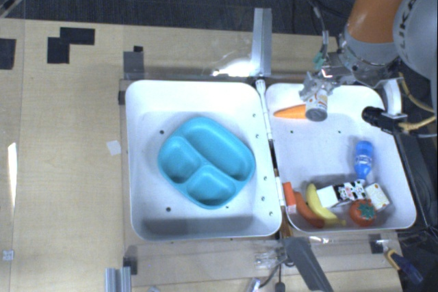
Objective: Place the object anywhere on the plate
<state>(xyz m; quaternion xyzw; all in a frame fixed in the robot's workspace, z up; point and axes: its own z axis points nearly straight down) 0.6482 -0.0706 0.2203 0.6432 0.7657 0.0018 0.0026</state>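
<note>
Here, the two-finger gripper (316,108) hung over the right white bin's (393,198) far-left corner.
An orange tapered carrot (290,112) lay touching its tip; grip state unclear. The blue divided plate (205,161) sat apart in the left white bin (140,161).

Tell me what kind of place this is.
Probably a robotics lab bench: a KUKA arm reaches over two white bins, one holding a blue divided plate, the other toy food like a banana.

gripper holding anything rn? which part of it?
Cannot be told. The hand sits over the blunt end of the orange carrot in the right bin, but a grip isn't visible.
</note>
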